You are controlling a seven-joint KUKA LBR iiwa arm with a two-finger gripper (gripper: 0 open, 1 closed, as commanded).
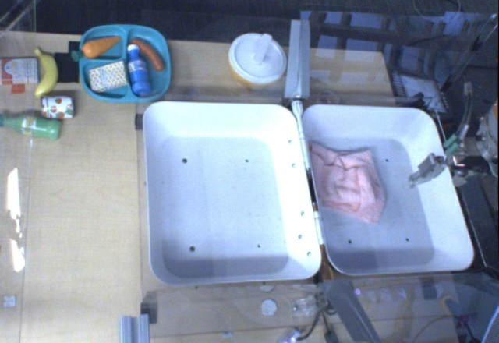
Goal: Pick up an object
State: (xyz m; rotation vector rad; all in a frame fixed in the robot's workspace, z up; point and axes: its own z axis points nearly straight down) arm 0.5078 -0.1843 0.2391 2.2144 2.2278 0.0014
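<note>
can't tell if the gripper (425, 170) is clenched or released, it's holding nothing, hovering at the right bin's (390, 259) 3 o'clock edge, pink cloth (348, 182) lying at its 9 o'clock

No legible text, brand or number can be made out; printing on the small carton (19, 72) and can (58, 107) is too blurred to be read.

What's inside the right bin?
A crumpled pink cloth lies in the right bin, toward its left wall. Whatever sits beneath the cloth is covered. The gripper is at the bin's right side.
</note>
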